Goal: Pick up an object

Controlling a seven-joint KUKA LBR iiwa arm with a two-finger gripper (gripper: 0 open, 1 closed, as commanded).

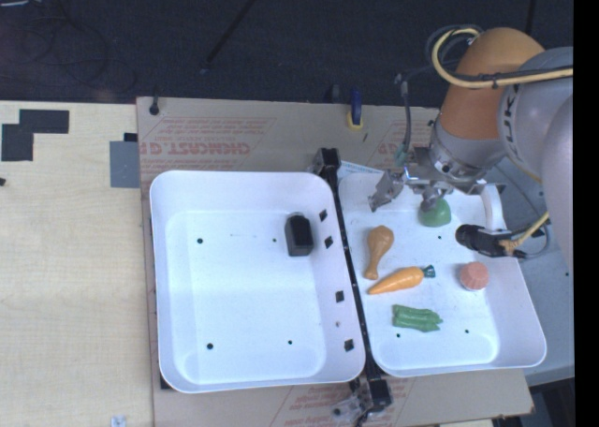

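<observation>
My gripper (408, 195) hangs over the far part of the right bin (510, 346), open, with only bare bin floor showing between its fingers. A green rounded object (435, 214) lies just beside and under the right finger. Nearer the camera, a tan drumstick (377, 249) lies left of centre. Below it are an orange carrot (398, 279) and a green pod-like piece (416, 318). A pink ball (474, 275) rests toward the right wall. A black block (299, 234) sits alone in the left bin (187, 360).
A black divider with clips (343, 266) runs between the two bins. A dark cylinder on a yellow cable (482, 240) hangs over the right bin's right side, near the pink ball. The arm's orange band (487, 79) looms above the bin's far right corner.
</observation>
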